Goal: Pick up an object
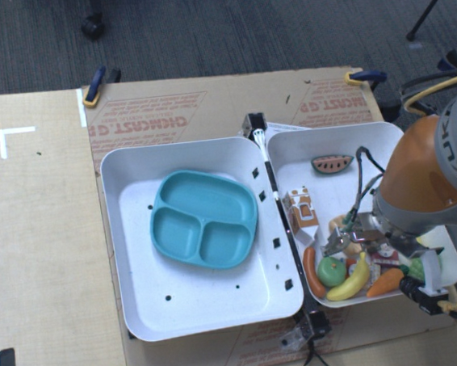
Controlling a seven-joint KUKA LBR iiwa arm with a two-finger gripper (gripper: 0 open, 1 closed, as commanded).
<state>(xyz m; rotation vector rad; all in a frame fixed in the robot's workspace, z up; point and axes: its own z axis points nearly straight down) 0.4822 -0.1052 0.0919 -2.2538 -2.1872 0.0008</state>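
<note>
The left-hand shallow white plastic bin is carrying a teal three-compartment plastic plate, lying flat near its middle.

The right-hand white bin is holding the toy food. A red watermelon-slice toy is lying alone toward twelve o'clock, and a small orange-and-white box-like piece is sitting toward nine o'clock. At six o'clock, a pile is crowding together: an orange-red sausage-shaped toy, a green round apple-like toy, a yellow plastic banana and an orange carrot-shaped toy, all touching or nearly so.

The two-finger gripper is hovering right over this pile, just above the apple and banana. Its metal parts are blurring into the clutter, so I cannot tell how wide it is standing or whether it is gripping anything.

These toys are probably light, hollow, stiff plastic, smooth and slippery. The banana's curved middle or the carrot's thick end is offering the fairest hold; the round apple is likelier to squirt out.
</note>
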